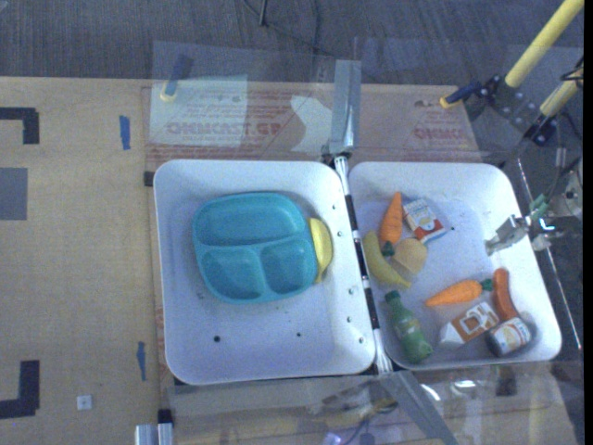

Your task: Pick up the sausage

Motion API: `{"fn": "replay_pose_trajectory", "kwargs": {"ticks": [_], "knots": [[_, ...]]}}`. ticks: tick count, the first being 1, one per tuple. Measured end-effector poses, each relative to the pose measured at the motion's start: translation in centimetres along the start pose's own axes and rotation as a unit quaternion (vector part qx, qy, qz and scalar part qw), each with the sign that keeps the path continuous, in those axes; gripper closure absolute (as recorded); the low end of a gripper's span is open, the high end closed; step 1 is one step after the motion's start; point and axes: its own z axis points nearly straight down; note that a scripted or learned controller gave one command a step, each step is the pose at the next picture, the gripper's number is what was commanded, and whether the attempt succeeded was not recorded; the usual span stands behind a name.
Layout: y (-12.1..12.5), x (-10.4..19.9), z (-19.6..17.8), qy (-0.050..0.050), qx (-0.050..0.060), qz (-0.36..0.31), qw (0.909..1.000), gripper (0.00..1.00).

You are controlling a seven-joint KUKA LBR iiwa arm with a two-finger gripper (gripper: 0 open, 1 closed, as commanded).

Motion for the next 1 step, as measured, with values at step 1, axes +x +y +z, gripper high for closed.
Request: {"fn": "replay_pose_trajectory", "kwargs": {"ticks": [1], "knots": [[-0.74,-0.02,5.81,0.000,0.000,-0.022,0.9998,0.00]]}}
